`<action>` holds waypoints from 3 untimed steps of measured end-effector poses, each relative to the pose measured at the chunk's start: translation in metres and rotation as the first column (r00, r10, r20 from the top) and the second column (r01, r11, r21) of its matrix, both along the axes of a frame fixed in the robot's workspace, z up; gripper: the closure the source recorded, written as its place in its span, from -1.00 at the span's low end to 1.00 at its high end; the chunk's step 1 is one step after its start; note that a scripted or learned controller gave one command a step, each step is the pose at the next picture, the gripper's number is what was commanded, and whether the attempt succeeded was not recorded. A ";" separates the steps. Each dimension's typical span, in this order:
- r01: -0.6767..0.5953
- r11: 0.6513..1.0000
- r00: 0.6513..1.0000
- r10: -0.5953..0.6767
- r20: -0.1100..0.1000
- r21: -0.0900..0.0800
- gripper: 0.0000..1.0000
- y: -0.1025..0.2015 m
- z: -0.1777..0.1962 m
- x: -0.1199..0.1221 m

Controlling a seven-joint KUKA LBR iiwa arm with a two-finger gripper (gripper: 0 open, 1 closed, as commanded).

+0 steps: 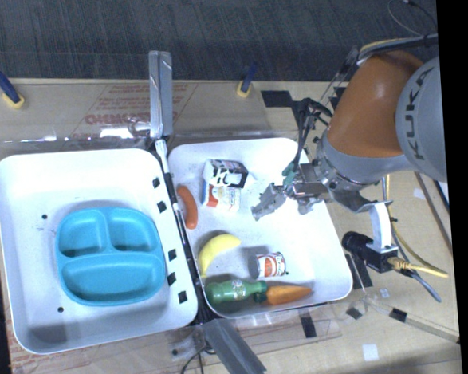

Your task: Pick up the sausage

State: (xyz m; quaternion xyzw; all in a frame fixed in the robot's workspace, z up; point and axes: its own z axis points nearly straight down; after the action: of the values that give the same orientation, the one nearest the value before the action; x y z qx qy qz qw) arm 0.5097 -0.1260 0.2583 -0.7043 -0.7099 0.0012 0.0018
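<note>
Nearest me in the right bin point(333, 239) are lying a carrot point(288, 293), a green bottle point(235, 291), a small can point(271, 264) and a banana point(217, 250). Farther back, my tool point(269, 202) is hovering mid-bin; I cannot tell how far it is parted, and nothing shows in it. The sausage point(188, 206) is lying to its left against the bin's left wall, long axis running near-to-far. The carton point(224, 183) is sitting between them, its print unreadable. "KUKA" is showing on my arm.

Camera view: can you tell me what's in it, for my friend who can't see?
The gripper hangs over the right bin, apart from the sausage lying by its left wall. A blue tray sits in the left bin.
</note>
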 end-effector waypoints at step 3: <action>0.052 0.999 0.999 -0.052 0.001 -0.002 -1.00 0.140 -0.067 0.122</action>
State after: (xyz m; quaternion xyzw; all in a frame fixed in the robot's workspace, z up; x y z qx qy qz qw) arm 0.6319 0.0141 0.1912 -0.7225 -0.6914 0.0014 0.0009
